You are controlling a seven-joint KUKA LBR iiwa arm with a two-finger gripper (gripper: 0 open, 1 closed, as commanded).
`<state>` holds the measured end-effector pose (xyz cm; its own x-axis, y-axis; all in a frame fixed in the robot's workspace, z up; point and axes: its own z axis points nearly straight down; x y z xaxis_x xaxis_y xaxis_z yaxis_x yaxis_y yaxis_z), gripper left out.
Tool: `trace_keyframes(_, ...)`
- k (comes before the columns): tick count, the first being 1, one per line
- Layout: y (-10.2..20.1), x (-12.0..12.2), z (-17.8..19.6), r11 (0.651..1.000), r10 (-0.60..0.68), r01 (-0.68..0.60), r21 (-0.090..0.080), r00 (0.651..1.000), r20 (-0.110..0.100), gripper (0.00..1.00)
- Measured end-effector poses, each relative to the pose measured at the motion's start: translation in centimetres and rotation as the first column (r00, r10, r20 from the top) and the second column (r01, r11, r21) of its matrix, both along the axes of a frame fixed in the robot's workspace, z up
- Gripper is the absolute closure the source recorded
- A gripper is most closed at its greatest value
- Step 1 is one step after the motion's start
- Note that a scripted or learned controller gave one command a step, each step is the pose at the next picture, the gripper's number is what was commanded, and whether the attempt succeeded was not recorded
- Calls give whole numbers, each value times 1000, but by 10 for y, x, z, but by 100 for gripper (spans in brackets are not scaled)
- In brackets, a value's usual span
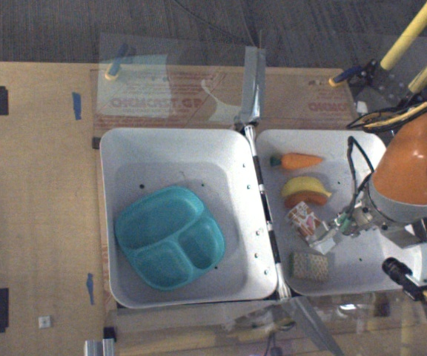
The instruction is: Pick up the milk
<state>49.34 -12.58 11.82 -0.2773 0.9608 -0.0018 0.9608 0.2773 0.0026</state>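
The milk (301, 217) is a small white and red carton lying in the right bin (362, 273), just below the banana. My gripper (328, 234) comes in from the right and sits low, right beside the carton's lower right corner. Whether it touches the carton is unclear. The orange-banded wrist (414, 165) hides the bin's right side.
A carrot (299, 161) and a banana (307, 190) lie above the milk. A greenish speckled block (310, 265) lies below it near the front wall. The left bin (124, 154) holds a teal divided plate (169, 236). The divider rim (262, 213) runs just left of the milk.
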Motion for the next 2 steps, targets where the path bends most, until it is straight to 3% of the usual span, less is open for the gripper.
trace_keyframes(1, 24, 28, -30, 978, -208, 208, 0, 978, 4, 0)
trace_keyframes(2, 21, 29, -20, 977, -214, 214, 0, 977, 10, 100)
